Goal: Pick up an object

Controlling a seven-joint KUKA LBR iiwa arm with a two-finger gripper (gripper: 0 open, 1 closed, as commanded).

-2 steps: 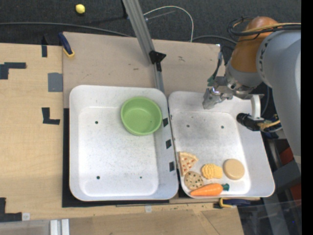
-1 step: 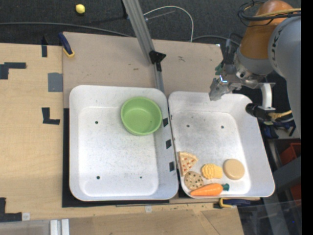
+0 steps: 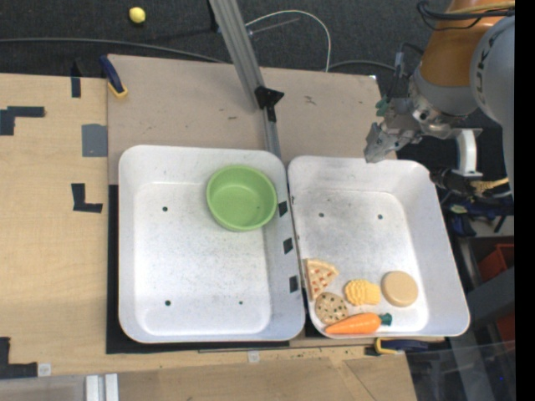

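My gripper (image 3: pixel 375 149) hangs over the far rim of the right bin (image 3: pixel 435 192), below the orange-banded wrist. Nothing shows between its fingers. Along the near edge of the right bin lie a pizza slice (image 3: pixel 318 275), a chocolate-chip cookie (image 3: pixel 331 307), a yellow corn piece (image 3: pixel 362 291), a tan round biscuit (image 3: pixel 399 288) and an orange carrot (image 3: pixel 356 324). All of them rest well away from the gripper, toward the front. A green bowl (image 3: pixel 242 196) sits upright in the far right part of the left bin (image 3: pixel 134 224).
A grey metal pole (image 3: pixel 242 48) slants up from between the bins at the back. Cables (image 3: pixel 284 23) trail on the dark floor beyond the bench, near a small yellow ball (image 3: pixel 136 14). A blue-and-yellow clamp (image 3: pixel 113 77) sits at the board's far left corner.
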